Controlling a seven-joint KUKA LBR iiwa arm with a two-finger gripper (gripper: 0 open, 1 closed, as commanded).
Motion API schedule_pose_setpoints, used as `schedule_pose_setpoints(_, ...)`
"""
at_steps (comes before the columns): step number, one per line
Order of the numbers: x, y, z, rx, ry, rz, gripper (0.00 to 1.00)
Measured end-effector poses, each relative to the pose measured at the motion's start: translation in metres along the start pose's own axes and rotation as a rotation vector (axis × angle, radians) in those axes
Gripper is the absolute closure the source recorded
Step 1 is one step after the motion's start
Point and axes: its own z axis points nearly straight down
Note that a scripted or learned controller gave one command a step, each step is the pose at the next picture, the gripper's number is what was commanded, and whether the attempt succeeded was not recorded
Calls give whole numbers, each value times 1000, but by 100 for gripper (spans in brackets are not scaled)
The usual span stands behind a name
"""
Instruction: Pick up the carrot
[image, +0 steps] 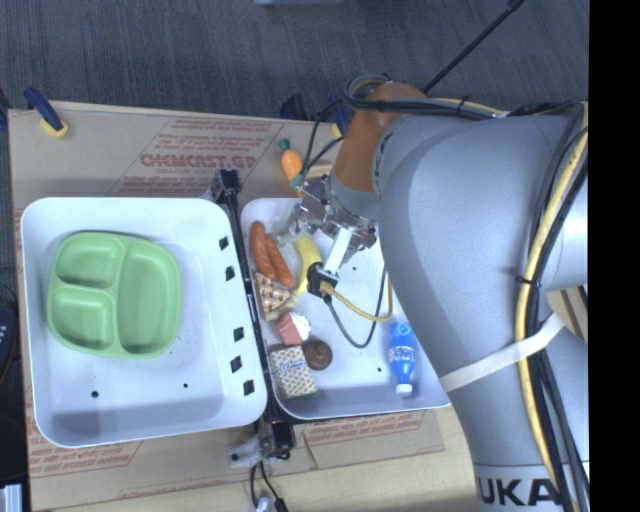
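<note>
Item: carrot (290, 165), orange, green-tipped; outside right bin (355, 385)
My claw (312, 208) just beside it, over the bin's far rim; open or clenched: cannot tell

The left bin (130, 400) and right bin (365, 375) are smooth white plastic, softly shiny. The plate (115, 292) is matt green plastic. The cardboard (150, 150) is brown and dull, with print on it. The arm (470, 220) has a smooth grey shell with a satin sheen, and the carrot (290, 164) looks like glossy plastic. The floor (150, 50) is dark carpet, rough.
</note>
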Motion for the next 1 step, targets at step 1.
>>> schedule_pose_setpoints(1, 16, -11, -166, -7, 3, 43, 0)
